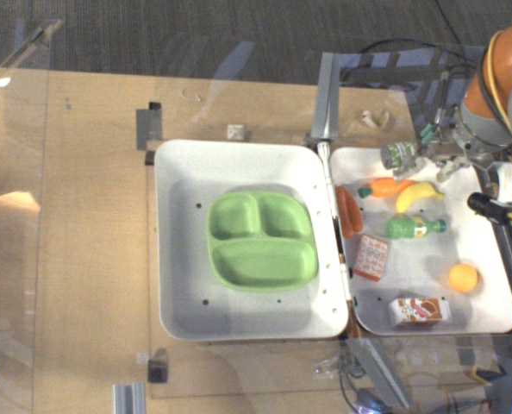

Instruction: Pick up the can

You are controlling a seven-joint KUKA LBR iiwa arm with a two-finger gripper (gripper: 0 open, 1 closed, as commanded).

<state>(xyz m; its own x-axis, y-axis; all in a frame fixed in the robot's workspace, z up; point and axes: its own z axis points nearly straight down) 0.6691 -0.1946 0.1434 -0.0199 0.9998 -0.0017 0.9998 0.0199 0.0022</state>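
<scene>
- The can hung at the upper right of the frame, over the right bin, apparently raised.
- The gripper seemed clamped on it; I judged this a lift.

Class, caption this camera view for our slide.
Gripper holds the can above the right bin.

End effector clamps can above right bin.

You see the arm at the upper right: a rounded grey shell with a broad orange band above the wrist. Below it sits pale silver-grey wrist hardware with small green fittings, thin dark cables, and a black projecting part.
</scene>
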